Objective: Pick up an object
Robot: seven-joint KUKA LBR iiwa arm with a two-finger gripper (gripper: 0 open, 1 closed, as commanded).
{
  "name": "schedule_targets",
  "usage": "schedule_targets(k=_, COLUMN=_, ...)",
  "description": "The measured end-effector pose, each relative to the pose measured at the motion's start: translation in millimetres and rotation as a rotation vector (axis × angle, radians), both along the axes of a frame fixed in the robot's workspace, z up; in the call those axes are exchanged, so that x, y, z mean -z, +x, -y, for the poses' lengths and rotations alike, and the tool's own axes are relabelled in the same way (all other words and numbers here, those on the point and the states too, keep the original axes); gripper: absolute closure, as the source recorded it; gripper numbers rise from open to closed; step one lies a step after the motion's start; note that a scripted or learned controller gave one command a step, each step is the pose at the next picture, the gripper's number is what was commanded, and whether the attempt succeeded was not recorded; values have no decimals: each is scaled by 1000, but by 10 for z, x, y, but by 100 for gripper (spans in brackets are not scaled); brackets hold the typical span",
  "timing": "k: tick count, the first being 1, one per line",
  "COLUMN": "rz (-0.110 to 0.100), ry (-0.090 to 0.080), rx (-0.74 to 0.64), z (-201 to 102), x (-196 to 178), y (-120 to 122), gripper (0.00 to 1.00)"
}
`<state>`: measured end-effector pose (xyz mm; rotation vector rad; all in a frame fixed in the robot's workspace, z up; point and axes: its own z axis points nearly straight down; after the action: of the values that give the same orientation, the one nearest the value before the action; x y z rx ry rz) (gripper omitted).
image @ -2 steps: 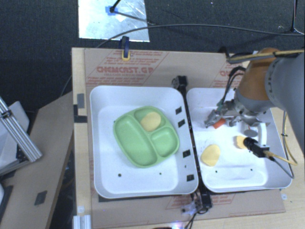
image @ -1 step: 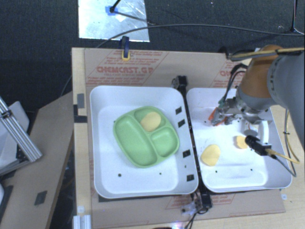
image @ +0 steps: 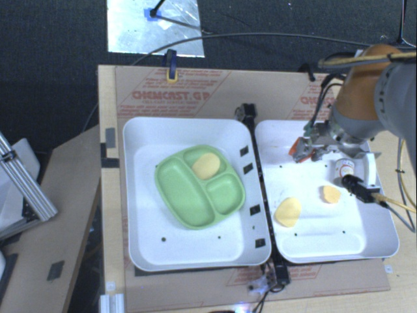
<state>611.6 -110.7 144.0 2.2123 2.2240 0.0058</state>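
Note:
Two yellow pieces lie in the right bin (image: 345, 237): a larger rounded one (image: 287, 211) near its left wall and a smaller one (image: 331, 193) to the right of it. A third yellow piece (image: 207, 165) rests in the top compartment of a green divided plate (image: 189, 201) in the left bin (image: 140, 194). My gripper (image: 305, 149) hangs over the upper left part of the right bin, up and away from both yellow pieces there. Nothing shows in its grasp.
The grey arm with its orange band (image: 365, 96) reaches in from the right over the right bin's far edge. Black cables (image: 371, 197) trail across that bin's right side. A black divider (image: 257, 175) runs between the bins.

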Motion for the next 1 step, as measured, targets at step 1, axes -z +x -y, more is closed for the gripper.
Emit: schedule_targets(k=1, rz=1, ry=0, rx=0, z=6, x=-471, y=92, gripper=100)
